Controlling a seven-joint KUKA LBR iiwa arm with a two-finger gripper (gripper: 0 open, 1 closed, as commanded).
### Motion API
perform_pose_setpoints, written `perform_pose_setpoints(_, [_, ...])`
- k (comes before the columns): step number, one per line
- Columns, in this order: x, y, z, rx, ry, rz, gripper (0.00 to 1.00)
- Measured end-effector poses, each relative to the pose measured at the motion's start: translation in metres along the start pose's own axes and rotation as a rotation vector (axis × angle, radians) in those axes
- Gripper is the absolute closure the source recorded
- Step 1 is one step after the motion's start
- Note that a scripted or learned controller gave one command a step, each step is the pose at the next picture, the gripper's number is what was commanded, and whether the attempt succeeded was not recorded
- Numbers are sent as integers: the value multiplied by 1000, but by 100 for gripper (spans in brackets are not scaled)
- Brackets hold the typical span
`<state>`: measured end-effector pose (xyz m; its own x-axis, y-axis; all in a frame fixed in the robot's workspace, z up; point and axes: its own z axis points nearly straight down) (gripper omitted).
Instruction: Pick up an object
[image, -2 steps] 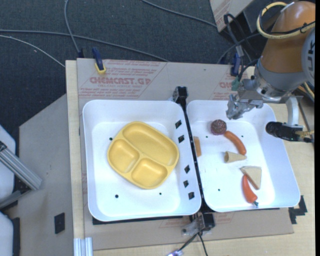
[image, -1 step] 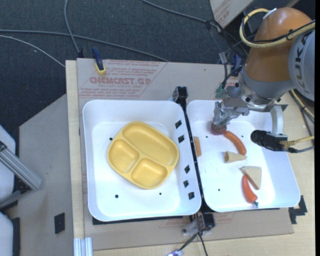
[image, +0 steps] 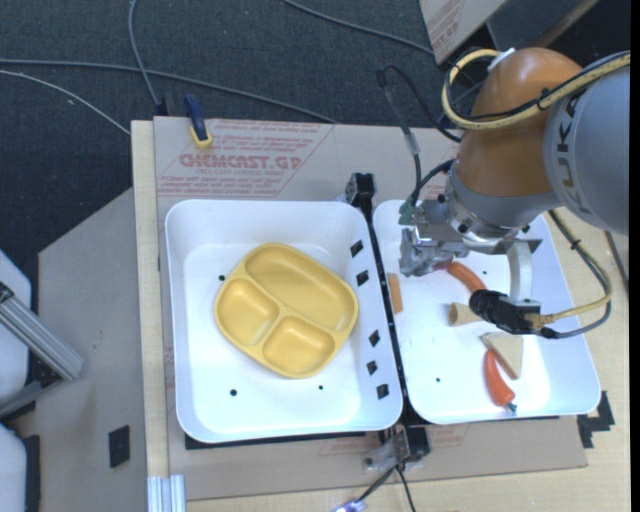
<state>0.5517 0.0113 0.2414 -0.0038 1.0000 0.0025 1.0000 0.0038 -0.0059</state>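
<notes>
- My gripper (image: 420, 255) hangs low over the back-left part of the right bin (image: 440, 388). My own wrist hides the tips, so I cannot tell how far open I am, and I see nothing held.
- The nearest thing to pick is the red-orange piece (image: 463, 274), just beside me on the side away from the bin wall. If I close where I am, I probably close on air.
- The thin orange stick (image: 395, 295) lies right against the wall between the bins. Going for it risks jamming on that wall, or on the black clips (image: 372, 340) along it.
- The pieces are small and lie flat, so a slightly high grasp may skim over them, and a low one presses into the bin floor.
- The black cable end (image: 495, 306) trails from my wrist over the bin and could nudge the small tan chunk (image: 456, 314) next to it as I move.
- Count — two bins: the right one and the left bin (image: 200, 385).
- One yellow plate (image: 285, 310) with three compartments sits in the left bin, well apart from me.
- The right bin holds five small things, as far as I can make out — the red-orange piece, the stick, the tan chunk, one pale wedge (image: 503, 357) and one orange carrot (image: 499, 381) touching it.
</notes>
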Motion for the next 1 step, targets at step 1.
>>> perform_pose_setpoints(1, [51,-26,16,0,0,-2,100])
